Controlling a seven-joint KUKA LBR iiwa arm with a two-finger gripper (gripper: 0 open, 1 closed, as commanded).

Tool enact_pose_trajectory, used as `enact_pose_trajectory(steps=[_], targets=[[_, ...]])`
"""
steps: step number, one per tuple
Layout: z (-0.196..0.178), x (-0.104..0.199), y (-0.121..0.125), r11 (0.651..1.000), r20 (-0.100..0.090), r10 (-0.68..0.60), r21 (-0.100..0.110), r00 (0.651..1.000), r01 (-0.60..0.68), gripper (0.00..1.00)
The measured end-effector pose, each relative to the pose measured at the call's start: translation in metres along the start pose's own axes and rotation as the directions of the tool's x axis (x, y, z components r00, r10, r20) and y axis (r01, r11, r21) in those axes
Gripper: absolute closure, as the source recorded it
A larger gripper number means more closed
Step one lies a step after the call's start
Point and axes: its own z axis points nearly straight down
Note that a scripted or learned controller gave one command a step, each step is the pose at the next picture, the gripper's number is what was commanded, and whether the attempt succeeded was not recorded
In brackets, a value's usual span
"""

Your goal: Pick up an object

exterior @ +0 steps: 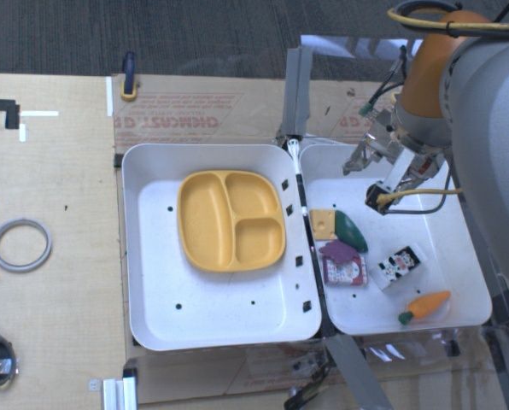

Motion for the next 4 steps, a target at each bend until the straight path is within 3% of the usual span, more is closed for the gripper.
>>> enact_pose_trajectory(steps=[1,2,3,4], targets=[[0.001,0.024,-0.052,0.959,0.002,0.285,0.002,0.959,-0.285,0.0],[0.101,-0.082,-0.028,0.94,0.001,0.342,0.002,0.94,-0.342,0.0],[0.079,-0.083,0.016,0.888,0.0,0.46,0.001,0.888,-0.46,0.0],[0.099,-0.179,0.014,0.878,-0.009,0.478,0.011,0.878,-0.478,0.0]])
